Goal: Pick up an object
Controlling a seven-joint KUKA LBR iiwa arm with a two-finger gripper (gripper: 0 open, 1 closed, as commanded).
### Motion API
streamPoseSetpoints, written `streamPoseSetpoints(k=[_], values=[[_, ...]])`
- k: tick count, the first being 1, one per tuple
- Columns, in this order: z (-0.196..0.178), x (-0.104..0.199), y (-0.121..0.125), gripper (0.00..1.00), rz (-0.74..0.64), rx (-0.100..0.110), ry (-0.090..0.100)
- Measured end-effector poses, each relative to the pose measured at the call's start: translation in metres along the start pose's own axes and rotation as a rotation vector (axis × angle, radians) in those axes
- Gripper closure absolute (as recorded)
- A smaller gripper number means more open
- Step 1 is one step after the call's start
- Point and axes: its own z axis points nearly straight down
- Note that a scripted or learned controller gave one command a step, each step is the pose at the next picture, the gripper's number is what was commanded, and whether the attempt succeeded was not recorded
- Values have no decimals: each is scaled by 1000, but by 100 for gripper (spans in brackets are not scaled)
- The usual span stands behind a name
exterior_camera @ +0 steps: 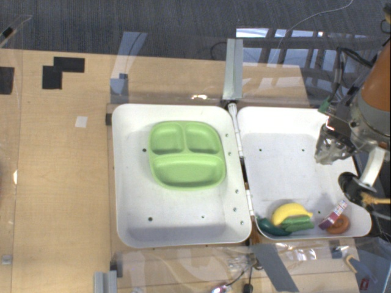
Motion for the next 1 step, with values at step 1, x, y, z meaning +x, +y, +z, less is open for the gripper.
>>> streamPoseSetpoints(k=[1], values=[[-77,-1,57,100,-166,0,-1]])
